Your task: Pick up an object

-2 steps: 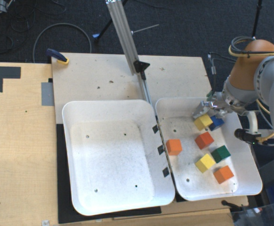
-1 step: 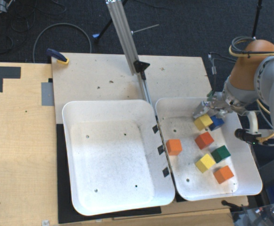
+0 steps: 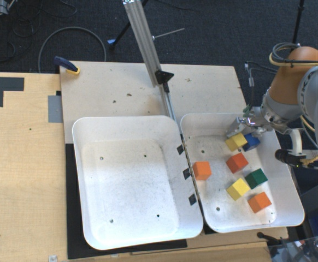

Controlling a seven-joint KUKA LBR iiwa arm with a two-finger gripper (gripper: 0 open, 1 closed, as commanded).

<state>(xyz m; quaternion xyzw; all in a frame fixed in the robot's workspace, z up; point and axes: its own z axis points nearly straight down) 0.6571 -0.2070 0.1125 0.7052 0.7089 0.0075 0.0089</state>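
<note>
The gripper [image 3: 245,125] hangs at the right bin's [image 3: 213,125] upper right, just above a yellow cube [image 3: 236,142] touching a blue cube [image 3: 251,142]; its grip cannot be told. 5 more cubes lie below.

Even, bright light; soft shadows.

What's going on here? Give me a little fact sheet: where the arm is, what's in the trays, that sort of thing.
arm: grey KUKA arm, reaching in from the right
gripper: low over right white bin, at its far side
nearest it: yellow cube and blue cube, side by side
also in the bin: red cube, green cube, second yellow cube, two orange cubes
</note>
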